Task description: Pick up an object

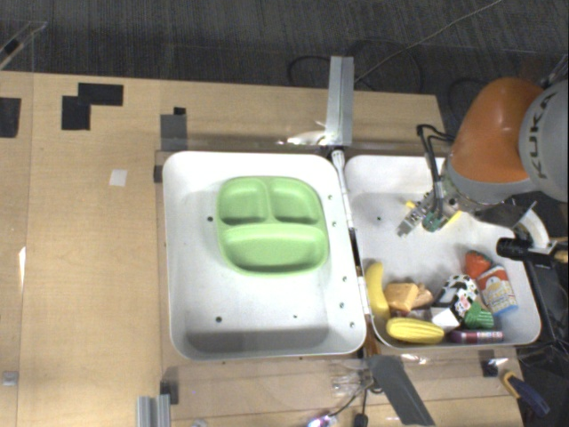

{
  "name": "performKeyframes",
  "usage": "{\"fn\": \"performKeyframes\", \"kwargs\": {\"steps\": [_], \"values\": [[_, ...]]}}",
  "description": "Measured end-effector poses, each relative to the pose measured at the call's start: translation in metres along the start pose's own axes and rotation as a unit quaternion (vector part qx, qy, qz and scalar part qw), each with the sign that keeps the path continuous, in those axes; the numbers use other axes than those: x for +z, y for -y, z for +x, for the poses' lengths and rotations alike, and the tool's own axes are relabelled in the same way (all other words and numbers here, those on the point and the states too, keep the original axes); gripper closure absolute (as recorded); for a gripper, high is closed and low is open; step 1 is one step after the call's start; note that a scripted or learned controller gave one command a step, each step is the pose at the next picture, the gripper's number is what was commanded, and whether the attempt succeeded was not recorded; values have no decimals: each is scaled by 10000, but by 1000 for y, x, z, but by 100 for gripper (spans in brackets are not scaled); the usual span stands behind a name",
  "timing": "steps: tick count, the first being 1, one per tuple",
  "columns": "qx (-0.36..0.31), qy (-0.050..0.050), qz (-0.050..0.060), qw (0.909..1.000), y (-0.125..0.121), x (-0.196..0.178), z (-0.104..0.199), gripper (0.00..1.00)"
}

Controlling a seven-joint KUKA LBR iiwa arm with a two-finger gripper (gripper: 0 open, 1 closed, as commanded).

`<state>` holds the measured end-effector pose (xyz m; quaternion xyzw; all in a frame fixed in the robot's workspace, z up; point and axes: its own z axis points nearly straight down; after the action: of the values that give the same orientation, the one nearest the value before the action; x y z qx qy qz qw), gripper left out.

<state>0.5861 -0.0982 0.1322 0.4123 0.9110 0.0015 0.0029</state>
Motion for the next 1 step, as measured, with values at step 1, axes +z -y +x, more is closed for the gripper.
{"fn": "performKeyframes", "kwargs": {"steps": [1], "values": [[2541, -6, 13, 9672, -24, 23, -5, 100]]}}
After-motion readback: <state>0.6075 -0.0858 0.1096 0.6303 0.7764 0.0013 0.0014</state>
